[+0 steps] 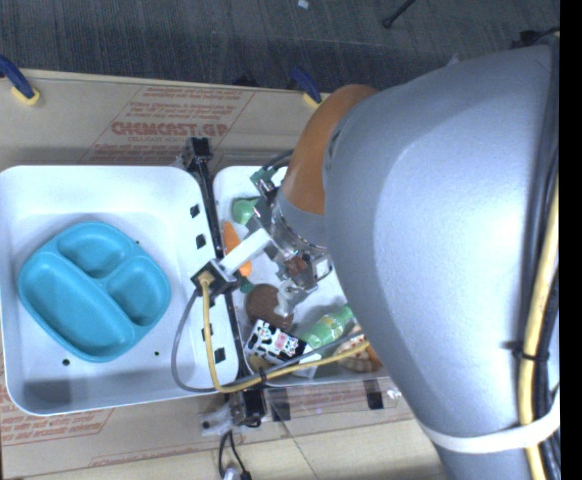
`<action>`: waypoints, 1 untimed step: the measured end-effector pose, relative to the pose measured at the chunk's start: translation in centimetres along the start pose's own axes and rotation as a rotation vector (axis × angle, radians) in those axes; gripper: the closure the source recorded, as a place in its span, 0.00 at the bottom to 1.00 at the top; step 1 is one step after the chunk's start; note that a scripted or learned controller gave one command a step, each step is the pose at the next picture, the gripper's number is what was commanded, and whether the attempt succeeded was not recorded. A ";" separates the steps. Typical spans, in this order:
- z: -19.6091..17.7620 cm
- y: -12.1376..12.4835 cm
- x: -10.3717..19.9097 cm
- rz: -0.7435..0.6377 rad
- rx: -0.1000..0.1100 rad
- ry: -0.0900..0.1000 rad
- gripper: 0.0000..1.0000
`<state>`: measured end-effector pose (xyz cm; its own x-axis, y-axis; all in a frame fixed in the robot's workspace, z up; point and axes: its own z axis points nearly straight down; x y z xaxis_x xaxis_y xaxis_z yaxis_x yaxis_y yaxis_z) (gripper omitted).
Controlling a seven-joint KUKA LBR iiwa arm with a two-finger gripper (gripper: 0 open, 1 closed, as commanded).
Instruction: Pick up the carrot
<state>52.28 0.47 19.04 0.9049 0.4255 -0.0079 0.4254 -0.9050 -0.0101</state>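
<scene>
Over the right bin (233,180), the gripper (293,268) hangs beside the carrot (231,236). Finger state cannot be determined. Left bin (31,183) contains a blue divided plate (93,288).

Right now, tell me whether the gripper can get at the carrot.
Probably yes. The gripper is low in the right bin, beside the carrot at its left wall, with nothing lying over the orange tip that shows.

Printed cardboard under the bins

The cardboard sheet (161,118) beneath the white bins carried red print; the large line looked like "CHEMCAST GP", though blur made it uncertain. Smaller red lines around it were too blurred to read.
</scene>
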 end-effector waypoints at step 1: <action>-0.9 -0.1 0.0 -0.012 0.009 -0.006 1.00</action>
<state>52.24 0.59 19.95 0.8997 0.4363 -0.0140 0.4360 -0.8997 -0.0190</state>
